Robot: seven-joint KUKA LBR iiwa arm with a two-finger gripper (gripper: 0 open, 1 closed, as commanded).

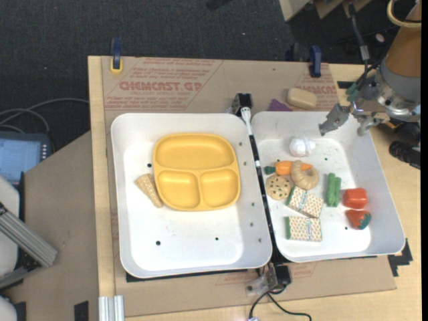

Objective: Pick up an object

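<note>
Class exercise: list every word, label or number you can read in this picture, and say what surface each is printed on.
"CHEMCAST G P": red print repeated on the brown protective sheet under the bins; clearest above the left bin.
Smaller red lines under it: too blurred to read.
Partial red print above the right bin: unreadable.

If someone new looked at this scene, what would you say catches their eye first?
Probably the yellow divided tray sitting in the left bin, with a cracker lying against its left side. Next would be the jumble of toy food in the right bin, such as the red pepper and the cookie. The gripper hovers over that bin's upper right corner.
</note>
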